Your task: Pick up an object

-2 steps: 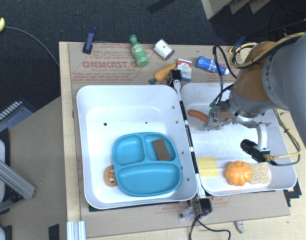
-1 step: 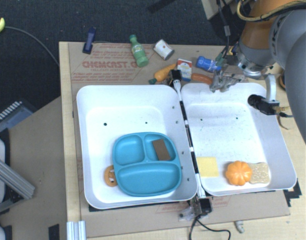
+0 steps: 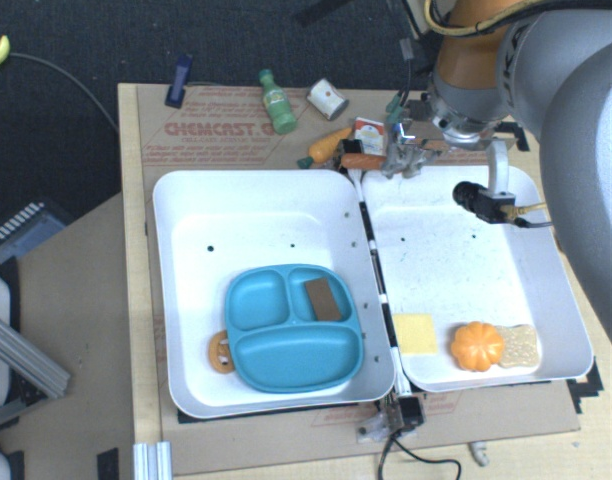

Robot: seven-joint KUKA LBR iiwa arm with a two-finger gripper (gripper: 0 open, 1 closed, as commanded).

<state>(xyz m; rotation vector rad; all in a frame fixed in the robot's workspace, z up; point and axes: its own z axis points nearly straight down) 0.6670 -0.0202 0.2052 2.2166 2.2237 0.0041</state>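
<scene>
My gripper [image 3: 402, 158] hangs over the far left corner of the right bin [image 3: 546, 268], at the bin's back rim. Nothing shows between its tips. In the right bin's near part lie a yellow square [image 3: 417, 334], an orange pumpkin [image 3: 476, 346] and a beige cracker [image 3: 520, 346], well in front of the gripper. The left bin [image 3: 186, 228] holds a blue divided plate [image 3: 286, 343] with a brown block [image 3: 323, 299] in its upper right compartment. A small brown pretzel [image 3: 220, 354] peeks out at the plate's left edge.
Behind the bins, on the brown board, lie a green bottle [image 3: 278, 103], a white can [image 3: 327, 98], a carrot [image 3: 331, 146], a blue marker [image 3: 177, 81] and a red and white item [image 3: 366, 133]. A black fitting with a cable [image 3: 486, 203] juts over the right bin.
</scene>
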